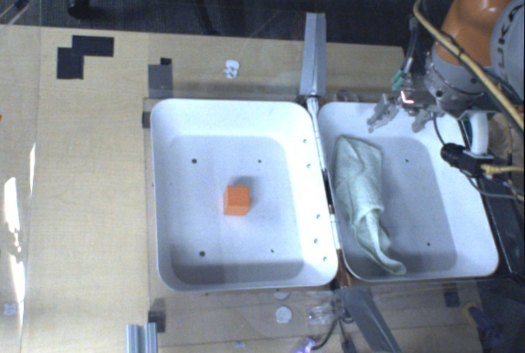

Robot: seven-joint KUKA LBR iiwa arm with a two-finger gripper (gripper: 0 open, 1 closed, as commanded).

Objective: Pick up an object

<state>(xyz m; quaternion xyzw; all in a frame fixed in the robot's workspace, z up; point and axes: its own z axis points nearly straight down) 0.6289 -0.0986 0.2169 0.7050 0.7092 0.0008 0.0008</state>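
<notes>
Scanning left to right, I find the orange cube [237, 200] loose near the middle of the left bin [176, 130], free on all sides; the crumpled cloth [363, 199] lies in the right bin [459, 261]. My pincer [401, 115] hovers spread and empty over that bin's far rim, well apart from the cube.

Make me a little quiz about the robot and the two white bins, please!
1. True or false: the orange block lies in the left bin.
2. What lies in the right bin? A) cloth B) spoon C) ball
3. Fill in: the end effector hangs over the ____ bin's far edge.

Key:
1. True.
2. A: the pale cloth lies along that bin's left side.
3. Right. Nothing sits between its fingers.
</notes>
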